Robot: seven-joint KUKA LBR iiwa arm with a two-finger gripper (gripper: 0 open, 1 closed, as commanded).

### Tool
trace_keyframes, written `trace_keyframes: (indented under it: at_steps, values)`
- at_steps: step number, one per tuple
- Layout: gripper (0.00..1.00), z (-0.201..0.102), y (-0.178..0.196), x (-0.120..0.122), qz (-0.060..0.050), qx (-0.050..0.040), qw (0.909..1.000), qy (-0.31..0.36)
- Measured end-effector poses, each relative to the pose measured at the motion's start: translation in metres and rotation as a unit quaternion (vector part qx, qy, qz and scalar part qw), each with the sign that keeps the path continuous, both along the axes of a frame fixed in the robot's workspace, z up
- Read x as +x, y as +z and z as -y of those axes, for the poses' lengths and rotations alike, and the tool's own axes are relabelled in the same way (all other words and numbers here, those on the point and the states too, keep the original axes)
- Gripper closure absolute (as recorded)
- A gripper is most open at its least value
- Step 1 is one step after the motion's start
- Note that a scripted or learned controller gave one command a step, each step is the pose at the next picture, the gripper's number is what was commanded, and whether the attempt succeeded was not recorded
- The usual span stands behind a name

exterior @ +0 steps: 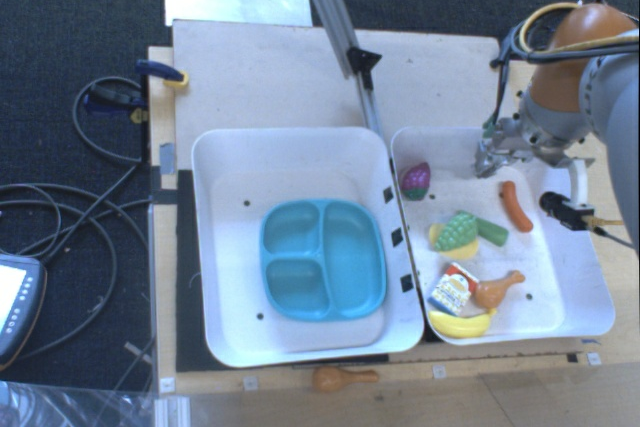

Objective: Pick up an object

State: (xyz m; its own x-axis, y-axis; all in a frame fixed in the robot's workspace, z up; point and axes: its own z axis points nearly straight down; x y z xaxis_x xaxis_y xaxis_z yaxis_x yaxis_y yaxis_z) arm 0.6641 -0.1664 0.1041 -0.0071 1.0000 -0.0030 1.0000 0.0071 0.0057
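Note:
My gripper (490,161) hangs over the far part of the right bin (585,310), its metal fingers pointing down. Nothing shows between them. An orange-red sausage (516,205) lies just right of and nearer than the gripper. A purple fruit (415,179) sits at the bin's left wall. Nearer the front lie a yellow-and-green corn cob (456,233), a green piece (491,231), a small printed carton (451,290), a brown chicken leg (497,290) and a yellow banana (460,323).
The left bin (220,215) holds a teal divided tray (323,258). A brown toy piece (345,377) lies on the bench in front of the bins. A slanted metal pole (330,0) crosses above the bench. Cables lie on the floor at left.

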Motion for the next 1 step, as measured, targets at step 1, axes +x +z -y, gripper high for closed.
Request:
trace_keyframes:
  at_steps: [1]
  values:
    - [1.0,0.0058,0.0505,-0.0049,0.001,0.0004,1.0,-0.003]
